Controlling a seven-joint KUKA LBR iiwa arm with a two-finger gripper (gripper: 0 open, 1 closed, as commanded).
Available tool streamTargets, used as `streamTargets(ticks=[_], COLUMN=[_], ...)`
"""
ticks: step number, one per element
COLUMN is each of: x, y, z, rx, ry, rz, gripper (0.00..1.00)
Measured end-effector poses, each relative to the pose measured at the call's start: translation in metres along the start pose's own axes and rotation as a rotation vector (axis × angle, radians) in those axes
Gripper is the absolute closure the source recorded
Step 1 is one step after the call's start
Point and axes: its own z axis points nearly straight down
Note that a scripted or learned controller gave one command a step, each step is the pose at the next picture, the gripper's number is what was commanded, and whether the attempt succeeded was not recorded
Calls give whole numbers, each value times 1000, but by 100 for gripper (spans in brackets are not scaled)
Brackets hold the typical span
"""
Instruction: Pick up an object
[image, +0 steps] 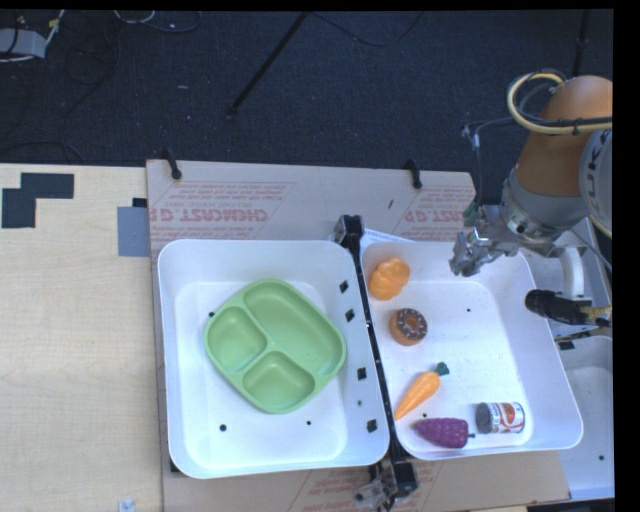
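My gripper (468, 258) sits over the far edge of the right bin (545, 395), near its back rim. Nothing is between the tips as far as I can see; whether it is open or closed, cannot tell from this slant.

Task progress: nothing picked yet. All candidates lie in the right bin. Orange pepper (389, 277) in the far-left corner, near the divider and closest to me along with the donut (408, 326), just in front of it. Carrot (419, 393) further forward, lying at a slant. Purple grapes (442, 431) and small can (501, 417) side by side near the front rim, just beside each other, can on its side.

Left bin (190, 400) holds a green divided plate (275, 344), nothing on it.

Left to do: choose one thing, come down on it, close, lift. My guess is the pepper is the shortest reach. It sits tight to the bin wall, so a finger could catch the rim.
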Motion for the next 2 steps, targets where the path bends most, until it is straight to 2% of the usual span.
streamTargets(ticks=[2], x=[104], y=[-26], z=[12], rx=[9], ry=[2], rz=[-2], gripper=[100])
